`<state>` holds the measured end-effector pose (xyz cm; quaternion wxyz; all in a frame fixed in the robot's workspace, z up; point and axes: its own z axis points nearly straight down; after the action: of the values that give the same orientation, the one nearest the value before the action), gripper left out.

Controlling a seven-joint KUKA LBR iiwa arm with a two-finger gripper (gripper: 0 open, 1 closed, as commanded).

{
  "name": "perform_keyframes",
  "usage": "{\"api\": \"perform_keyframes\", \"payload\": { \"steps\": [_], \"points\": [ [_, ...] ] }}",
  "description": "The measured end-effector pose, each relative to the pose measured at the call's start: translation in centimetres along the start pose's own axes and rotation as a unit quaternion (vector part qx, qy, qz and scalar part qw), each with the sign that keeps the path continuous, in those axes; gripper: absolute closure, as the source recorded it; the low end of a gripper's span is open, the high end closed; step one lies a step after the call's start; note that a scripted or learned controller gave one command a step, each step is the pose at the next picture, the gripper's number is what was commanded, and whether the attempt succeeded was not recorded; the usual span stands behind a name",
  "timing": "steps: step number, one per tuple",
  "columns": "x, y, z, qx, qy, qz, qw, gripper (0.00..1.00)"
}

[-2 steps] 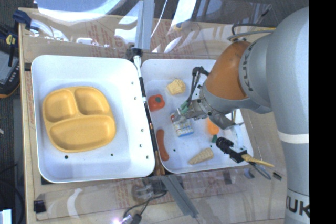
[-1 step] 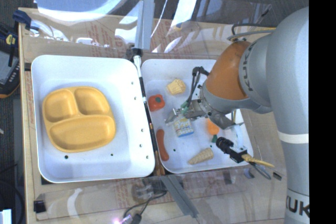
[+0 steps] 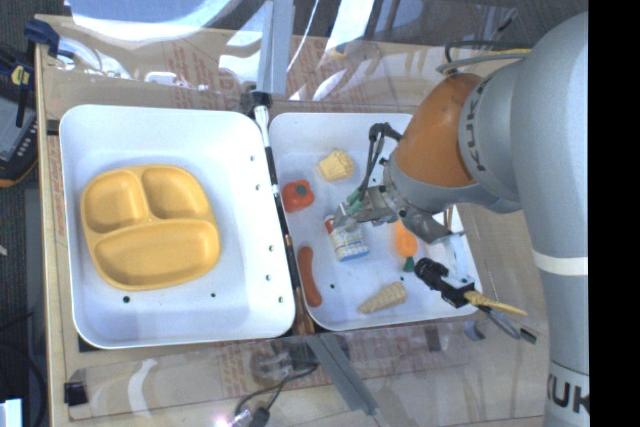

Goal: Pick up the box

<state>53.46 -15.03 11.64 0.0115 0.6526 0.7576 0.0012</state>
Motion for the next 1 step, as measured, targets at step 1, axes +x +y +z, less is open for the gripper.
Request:
{"api": "perform_keyframes", "payload": {
  "steps": [1],
  "points": [
    [0.0,0.0,0.0,0.0,0.0,0.0,1.0,0.0]
  ]
}}
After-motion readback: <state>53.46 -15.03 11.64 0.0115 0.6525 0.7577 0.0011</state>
